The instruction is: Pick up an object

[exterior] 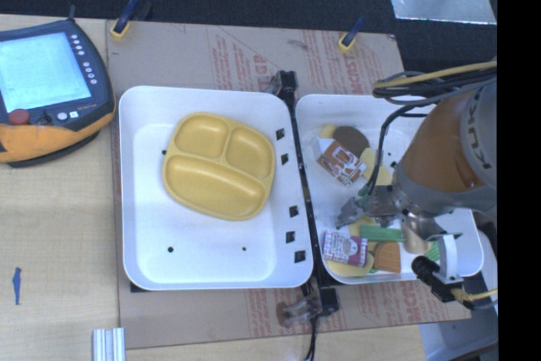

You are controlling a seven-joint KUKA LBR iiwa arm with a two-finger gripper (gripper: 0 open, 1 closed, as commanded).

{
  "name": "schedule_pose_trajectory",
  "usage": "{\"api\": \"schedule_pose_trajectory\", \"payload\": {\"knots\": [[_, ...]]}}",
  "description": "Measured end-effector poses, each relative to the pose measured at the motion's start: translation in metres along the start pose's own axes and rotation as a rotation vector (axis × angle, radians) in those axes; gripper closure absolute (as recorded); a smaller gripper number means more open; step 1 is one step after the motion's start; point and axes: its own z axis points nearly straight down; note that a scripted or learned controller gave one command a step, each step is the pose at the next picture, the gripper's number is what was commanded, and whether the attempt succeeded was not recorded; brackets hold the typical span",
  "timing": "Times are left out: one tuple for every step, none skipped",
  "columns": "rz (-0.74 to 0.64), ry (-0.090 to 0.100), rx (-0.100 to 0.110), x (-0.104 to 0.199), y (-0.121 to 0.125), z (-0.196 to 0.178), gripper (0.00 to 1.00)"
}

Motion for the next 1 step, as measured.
{"api": "schedule_pose_trajectory", "payload": {"knots": [[0.003,-0.001,-0.001,-0.0021,0.0013,0.0109,0.00]]}}
